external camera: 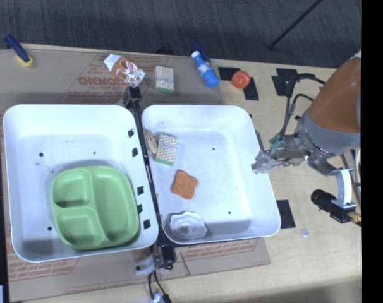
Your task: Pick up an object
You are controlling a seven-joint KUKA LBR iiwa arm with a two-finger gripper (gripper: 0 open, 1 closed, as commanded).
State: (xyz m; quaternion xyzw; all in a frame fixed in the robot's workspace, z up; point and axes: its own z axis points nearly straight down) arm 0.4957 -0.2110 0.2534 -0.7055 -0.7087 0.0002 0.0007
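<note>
From the overhead camera I see my gripper hanging just outside the right rim of the right bin, with nothing between its tips; whether the jaws stand open or closed I cannot tell from this slant. No object is picked yet, so I judge the step in hand is the reach-in. My best candidate is the orange piece, lying alone on the bin floor a little toward the front edge, with bare white around it on all sides. The patterned packet sits close to the left wall near the back and touches or overlaps a brown item beside it, so the wall would crowd one finger there. The white cup is tucked against the front wall, also awkward. I would lift clear of the right rim first, cross over, then descend straight onto the orange piece. The middle and right of this bin's floor give open room for that path. The left bin holds a green tray toward its front, which I need not approach.
</note>
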